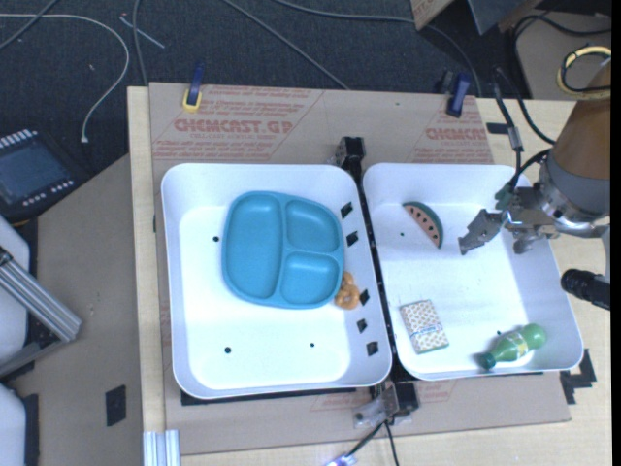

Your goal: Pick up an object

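Over the right bin, gripper: I see my gripper (pixel 497 229) hanging above the upper right part of the right bin (pixel 456 289), its two fingers spread apart with nothing between them; I read that as set for a descent, not a hold.
Nearest object: the watermelon slice (pixel 424 223) lies just left of the fingers, apart from them, rind toward the right; I judge it the likeliest pick because it is closest.
Farther objects: a patterned square packet (pixel 424 325) lies flat lower in the same bin; a green bottle (pixel 512 347) lies on its side against the lower right corner, where the wall would crowd a finger.
Left bin: the left bin (pixel 194 260) holds a blue divided plate (pixel 282 249); a small orange-brown piece (pixel 346 291) touches the plate's lower right edge, close to the divider.
Task status: nothing lifted yet; every object rests on a bin floor.
Risk: the slice is thin and curved; I expect it could slip from a shallow pinch.
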`<state>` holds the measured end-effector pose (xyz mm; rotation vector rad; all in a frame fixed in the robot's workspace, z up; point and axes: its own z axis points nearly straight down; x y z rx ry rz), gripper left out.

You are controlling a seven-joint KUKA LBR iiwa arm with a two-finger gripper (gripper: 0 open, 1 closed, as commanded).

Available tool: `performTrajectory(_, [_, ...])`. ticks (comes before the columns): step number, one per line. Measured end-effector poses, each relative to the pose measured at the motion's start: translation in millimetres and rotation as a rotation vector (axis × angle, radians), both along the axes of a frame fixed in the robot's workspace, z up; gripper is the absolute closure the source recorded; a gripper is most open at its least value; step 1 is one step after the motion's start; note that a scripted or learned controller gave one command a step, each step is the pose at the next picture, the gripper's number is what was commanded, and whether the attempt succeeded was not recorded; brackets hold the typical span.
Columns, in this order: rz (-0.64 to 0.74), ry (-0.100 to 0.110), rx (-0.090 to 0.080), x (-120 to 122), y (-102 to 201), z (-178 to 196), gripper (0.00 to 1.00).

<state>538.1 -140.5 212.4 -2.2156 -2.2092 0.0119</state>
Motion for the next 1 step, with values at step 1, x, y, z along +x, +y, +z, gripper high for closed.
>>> performTrajectory(1, [0.003, -0.013, -0.002, 2.9, 0.3, 6.8, 0.00])
